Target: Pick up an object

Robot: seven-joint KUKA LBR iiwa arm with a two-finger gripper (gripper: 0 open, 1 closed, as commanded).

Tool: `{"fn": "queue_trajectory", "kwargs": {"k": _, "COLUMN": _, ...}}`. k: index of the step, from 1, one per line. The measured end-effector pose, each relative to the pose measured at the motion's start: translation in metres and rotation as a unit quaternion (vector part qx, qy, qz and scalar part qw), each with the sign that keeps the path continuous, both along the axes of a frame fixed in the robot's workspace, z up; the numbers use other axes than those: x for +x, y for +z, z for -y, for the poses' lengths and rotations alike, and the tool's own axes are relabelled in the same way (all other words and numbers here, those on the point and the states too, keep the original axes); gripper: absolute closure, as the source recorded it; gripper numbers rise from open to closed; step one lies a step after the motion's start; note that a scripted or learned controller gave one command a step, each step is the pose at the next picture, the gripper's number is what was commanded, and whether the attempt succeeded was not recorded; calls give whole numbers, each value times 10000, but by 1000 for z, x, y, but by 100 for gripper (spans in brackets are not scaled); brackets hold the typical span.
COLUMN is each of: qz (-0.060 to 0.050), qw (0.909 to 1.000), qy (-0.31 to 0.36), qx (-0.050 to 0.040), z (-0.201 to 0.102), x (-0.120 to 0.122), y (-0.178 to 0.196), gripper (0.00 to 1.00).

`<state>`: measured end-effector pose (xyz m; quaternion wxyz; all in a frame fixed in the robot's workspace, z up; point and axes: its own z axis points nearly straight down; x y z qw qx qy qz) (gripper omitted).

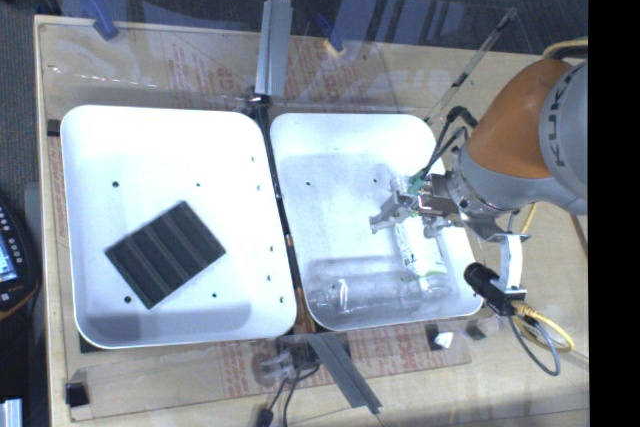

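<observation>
Clear plastic bottle point(375, 290) lies on its side along the near wall of the right bin point(330, 140), transparent and ribbed. A white tube point(418, 250) with green print sits at its 1 o'clock. The gripper point(405, 207) hovers at the tube's 12 o'clock end, fingers spread, gripping nothing. A dark ridged slab point(165, 253) rests in the left bin point(150, 130).

Grey robot arm with an orange band point(520, 120) reaching in from the right, wrist bent down. Its two-finger gripper point(408, 211) points left and low, metal fingers slightly spread.
</observation>
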<state>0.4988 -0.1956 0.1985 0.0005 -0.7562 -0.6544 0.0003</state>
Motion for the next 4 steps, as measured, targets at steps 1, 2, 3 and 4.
{"fn": "queue_trajectory", "kwargs": {"k": 1, "qz": 3, "qw": 9876, "qy": 1568, "qx": 2, "z": -2, "x": -21, "y": 8, "gripper": 0}}
{"fn": "queue_trajectory", "kwargs": {"k": 2, "qz": -2, "qw": 9985, "qy": 542, "qx": -3, "z": 15, "x": 23, "y": -1, "gripper": 0}}
{"fn": "queue_trajectory", "kwargs": {"k": 3, "qz": -8, "qw": 9981, "qy": 620, "qx": 5, "z": 12, "x": 10, "y": 5, "gripper": 0}}
{"fn": "queue_trajectory", "kwargs": {"k": 4, "qz": 4, "qw": 9981, "qy": 618, "qx": -4, "z": 11, "x": -11, "y": 33, "gripper": 0}}
